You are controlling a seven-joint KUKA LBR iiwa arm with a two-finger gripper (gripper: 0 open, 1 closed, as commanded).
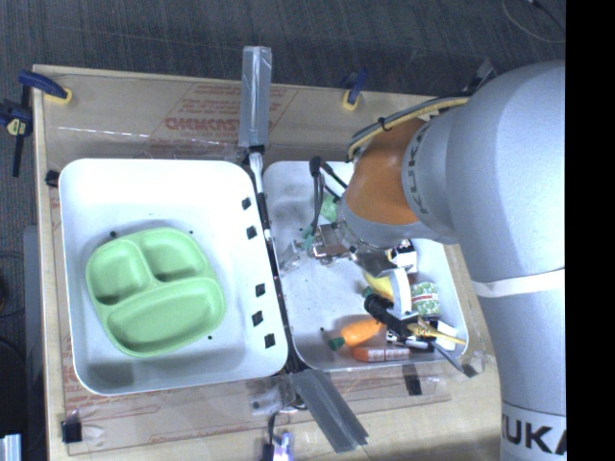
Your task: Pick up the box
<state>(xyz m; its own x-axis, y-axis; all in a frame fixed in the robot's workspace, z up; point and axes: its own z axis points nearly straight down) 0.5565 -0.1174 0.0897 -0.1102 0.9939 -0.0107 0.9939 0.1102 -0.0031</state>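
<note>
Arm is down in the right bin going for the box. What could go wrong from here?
1. The arm covers the spot it reaches into, so a missed grasp could pass unseen.
2. The carrot, banana and can lie crowded together in the right bin; the hand may catch the wrong thing.

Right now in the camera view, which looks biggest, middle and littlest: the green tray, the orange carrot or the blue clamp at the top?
1. Green tray, by far the biggest.
2. Orange carrot.
3. Blue clamp.
The carrot and clamp look nearly alike, so their order is unsure.
</note>
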